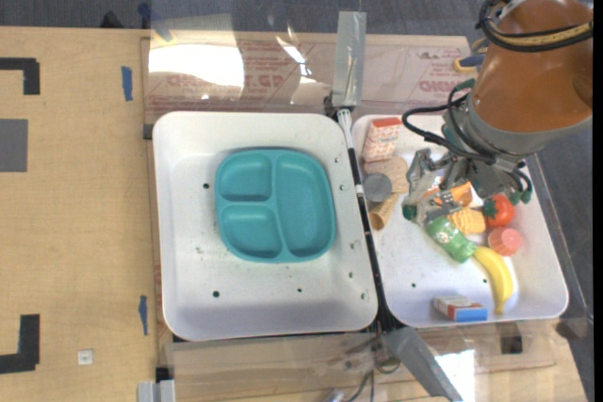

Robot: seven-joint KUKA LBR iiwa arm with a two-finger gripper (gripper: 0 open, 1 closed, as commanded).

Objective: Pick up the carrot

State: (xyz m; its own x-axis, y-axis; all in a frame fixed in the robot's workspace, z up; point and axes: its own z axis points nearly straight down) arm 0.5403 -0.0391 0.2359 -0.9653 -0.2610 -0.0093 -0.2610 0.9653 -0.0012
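Note:
The carrot (453,195) is a small orange piece lying in the right bin (415,282), among a crowd of toy foods near the bin's middle right. My gripper (430,182) hangs low over that cluster, its metal tip right at the carrot's left end. The arm's orange band and grey wrist cover the bin's upper right part. From this view I cannot tell if the carrot is touched or held.
Around the carrot lie a yellow corn piece (470,221), a green vegetable (451,241), a red tomato (500,210), a banana (497,276) and a small box (457,308). A carton (382,138) and grey can (377,187) sit at the bin's left. A teal divided plate (276,204) lies in the left bin (179,231).

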